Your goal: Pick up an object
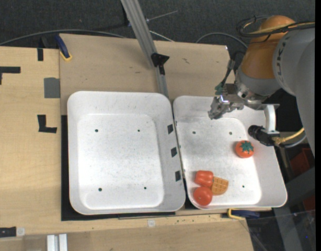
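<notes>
The gripper [219,110] hangs over the far rim of the right bin [265,192]; whether it's clenched or released, I cannot tell. A toy tomato [244,149] sits alone near the right wall. By the near-left corner, two red pieces [204,178] and what looks like a waffle [219,185] cluster, touching. The left bin [77,140] lies alongside.

Gripper [219,109] over right bin's [265,192] far rim, nothing seen held. Tomato [244,149] near right wall. Red pepper [204,178], waffle piece [219,185], red ball [203,195] clustered touching at near edge.
</notes>
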Tool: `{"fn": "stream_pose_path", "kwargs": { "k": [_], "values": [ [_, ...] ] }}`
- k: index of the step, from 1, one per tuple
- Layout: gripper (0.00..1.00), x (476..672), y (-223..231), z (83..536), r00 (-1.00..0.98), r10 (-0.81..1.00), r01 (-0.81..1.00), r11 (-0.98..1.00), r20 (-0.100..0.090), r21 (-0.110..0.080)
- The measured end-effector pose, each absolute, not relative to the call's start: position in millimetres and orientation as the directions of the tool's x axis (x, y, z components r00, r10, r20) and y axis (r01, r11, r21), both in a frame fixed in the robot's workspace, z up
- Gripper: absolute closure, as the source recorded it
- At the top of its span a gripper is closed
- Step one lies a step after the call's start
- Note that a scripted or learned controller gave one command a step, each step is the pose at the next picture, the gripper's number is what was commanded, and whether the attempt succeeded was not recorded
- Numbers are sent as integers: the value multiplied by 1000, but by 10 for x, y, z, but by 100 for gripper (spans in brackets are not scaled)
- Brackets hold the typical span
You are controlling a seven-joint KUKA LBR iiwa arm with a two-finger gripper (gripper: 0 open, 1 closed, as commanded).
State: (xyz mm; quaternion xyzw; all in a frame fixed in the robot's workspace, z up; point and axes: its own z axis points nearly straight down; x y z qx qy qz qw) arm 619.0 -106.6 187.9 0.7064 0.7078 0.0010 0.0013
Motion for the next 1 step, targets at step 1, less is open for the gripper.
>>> {"fn": "stream_pose_path", "kwargs": {
  "k": [1],
  "values": [
    [100,6198,-1061,2206,-1,1000,1000,1,0,3]
  ]
}}
